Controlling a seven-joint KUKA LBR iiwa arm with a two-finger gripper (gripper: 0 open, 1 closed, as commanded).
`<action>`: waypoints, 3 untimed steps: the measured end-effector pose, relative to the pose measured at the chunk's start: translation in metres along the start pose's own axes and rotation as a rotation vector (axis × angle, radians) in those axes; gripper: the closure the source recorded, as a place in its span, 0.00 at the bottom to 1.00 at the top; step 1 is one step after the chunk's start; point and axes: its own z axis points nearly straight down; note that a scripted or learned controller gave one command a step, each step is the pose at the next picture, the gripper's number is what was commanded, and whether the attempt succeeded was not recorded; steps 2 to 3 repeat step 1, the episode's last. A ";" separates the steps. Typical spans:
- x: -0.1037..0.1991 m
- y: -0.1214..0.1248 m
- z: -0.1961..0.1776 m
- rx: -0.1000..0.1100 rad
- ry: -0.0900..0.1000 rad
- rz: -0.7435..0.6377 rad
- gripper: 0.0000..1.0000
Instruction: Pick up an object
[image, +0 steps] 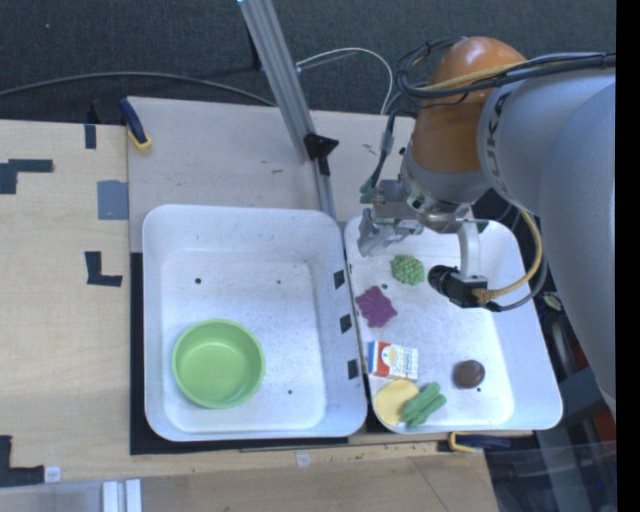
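A small green bumpy object (406, 268) lies in the upper part of the right bin (520, 400), just below and to the right of the gripper (378, 238). A purple piece (376, 305) sits near it, lower and to the left, close to the bin's left wall. Further down lie a small white and red carton (391, 359), a yellow item (394, 400) touched by a green pod-shaped thing (424, 403), and a brown round object (468, 374) apart to the right.

The gripper hangs over the bin's upper left corner. Whether it is open or closed cannot be told, and nothing is seen held in it.

The grey arm (560, 130) comes in from the right, its orange band (465, 90) above the wrist, cables looping around it.

The left bin (170, 230) holds a green bowl (218, 363) in its lower left part.
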 end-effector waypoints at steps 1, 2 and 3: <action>0.057 0.007 0.009 0.000 0.001 -0.001 1.00; 0.057 0.007 0.009 0.000 0.001 -0.001 1.00; 0.057 0.007 0.009 0.000 0.001 -0.001 1.00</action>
